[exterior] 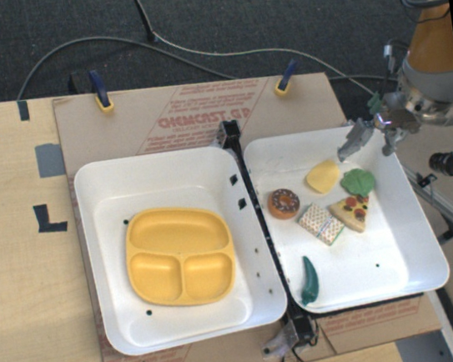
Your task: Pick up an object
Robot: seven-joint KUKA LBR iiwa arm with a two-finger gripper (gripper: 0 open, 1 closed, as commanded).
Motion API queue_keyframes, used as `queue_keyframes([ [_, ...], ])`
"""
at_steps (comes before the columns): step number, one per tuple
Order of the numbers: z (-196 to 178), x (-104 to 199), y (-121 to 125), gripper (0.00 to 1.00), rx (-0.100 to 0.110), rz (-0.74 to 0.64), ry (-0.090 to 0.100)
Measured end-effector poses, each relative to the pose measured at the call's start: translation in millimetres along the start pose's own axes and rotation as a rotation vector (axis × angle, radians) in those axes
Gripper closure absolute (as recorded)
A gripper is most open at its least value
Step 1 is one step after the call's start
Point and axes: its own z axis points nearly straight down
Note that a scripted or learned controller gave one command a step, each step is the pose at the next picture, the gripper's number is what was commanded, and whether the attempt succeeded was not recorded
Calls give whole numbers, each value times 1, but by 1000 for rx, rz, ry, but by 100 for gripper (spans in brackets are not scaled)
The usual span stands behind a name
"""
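My pincer point(369, 138) hangs over the top right part of the right bin point(409, 271). Its two fingers are spread apart, and nothing is between them. The toy food sits in that bin, just below my pincer. A pale yellow piece point(323, 177) is closest to me. Beside it is a green broccoli point(358, 181). Under the broccoli lies a pizza slice point(352, 213), touching a checkered sandwich point(321, 223). A donut point(283, 203) sits to the left of them. A green pepper point(309, 281) lies apart near the bottom edge. The left bin point(100, 237) holds a yellow tray point(180, 254).
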Motion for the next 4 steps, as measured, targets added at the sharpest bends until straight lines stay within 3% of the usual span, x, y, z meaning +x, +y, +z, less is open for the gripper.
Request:
queue_keyframes([
  [1,-9,1,3,0,-13,-4,-3],
  [3,98,1,-15,0,-9,-3,-3],
  [4,135,0,-10,0,-31,-6,-13],
])
